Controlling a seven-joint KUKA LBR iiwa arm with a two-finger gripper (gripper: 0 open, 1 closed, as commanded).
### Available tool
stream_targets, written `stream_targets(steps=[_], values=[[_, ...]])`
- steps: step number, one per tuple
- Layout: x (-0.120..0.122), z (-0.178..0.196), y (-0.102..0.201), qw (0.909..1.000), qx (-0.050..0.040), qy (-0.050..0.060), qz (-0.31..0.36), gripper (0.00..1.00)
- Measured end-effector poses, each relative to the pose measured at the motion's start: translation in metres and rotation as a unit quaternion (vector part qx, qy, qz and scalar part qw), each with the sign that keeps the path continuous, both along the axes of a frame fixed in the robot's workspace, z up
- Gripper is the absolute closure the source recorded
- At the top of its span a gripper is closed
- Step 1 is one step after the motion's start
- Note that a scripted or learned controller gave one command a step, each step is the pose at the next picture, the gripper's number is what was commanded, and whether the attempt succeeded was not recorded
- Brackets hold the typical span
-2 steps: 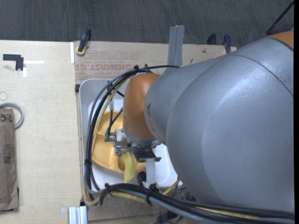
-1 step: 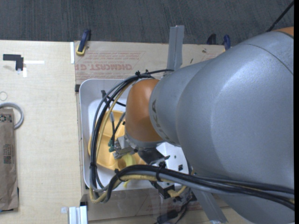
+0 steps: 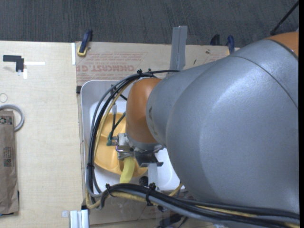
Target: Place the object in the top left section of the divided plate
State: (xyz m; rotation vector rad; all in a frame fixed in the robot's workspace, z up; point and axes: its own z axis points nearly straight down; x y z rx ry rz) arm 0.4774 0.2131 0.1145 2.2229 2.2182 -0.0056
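Placing looks under way — the gripper hangs low over the yellow plate in the bin, a yellow object beneath it (grip impossible to tell) — next, confirm the section before release.

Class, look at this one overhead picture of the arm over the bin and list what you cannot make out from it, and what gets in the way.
- Divided plate, camera view: the arm covers most of it, so its sections cannot be told apart.
- Gripper: under the wrist and cables, fingers hidden.
- Yellow object: partly covered by the gripper, so shape and grasp are unclear.
- White bin: right part hidden by the arm.
- Brown paper bag: cut off by the left edge.
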Motion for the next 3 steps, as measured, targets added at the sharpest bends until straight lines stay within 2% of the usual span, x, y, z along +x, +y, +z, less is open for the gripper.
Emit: stream_targets(steps=[1, 2, 3], values=[[0.02, -0.023, -0.035, 1.0, -0.0004, 0.0, 0.007, 1.0], [0.016, -0.024, -0.017, 0.9736, -0.0092, 0.004, 0.228, 1.0], [0.001, -0.022, -0.044, 0.9846, 0.0008, 0.0, 0.175, 1.0]])
